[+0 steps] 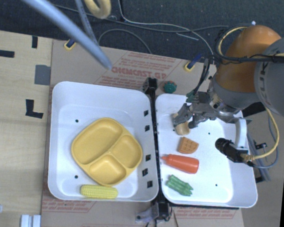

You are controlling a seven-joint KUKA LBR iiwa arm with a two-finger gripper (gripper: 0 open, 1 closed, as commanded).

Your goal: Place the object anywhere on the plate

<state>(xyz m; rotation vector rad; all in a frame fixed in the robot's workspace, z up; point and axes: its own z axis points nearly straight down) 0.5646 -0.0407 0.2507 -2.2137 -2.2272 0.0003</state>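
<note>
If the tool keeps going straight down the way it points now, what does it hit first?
Most likely the small tan object at the tool's tip in the right bin. The waffle-like piece lies just beyond it. Height above the tan object is unclear from this slanted view; contact may already exist.

The grey arm (269, 58) reaches in from the right, its orange band (244, 50) at the far side (bulky, above the wrist). The gripper (184, 121) points left and slightly near, fingers closed around a small pale piece.
</note>
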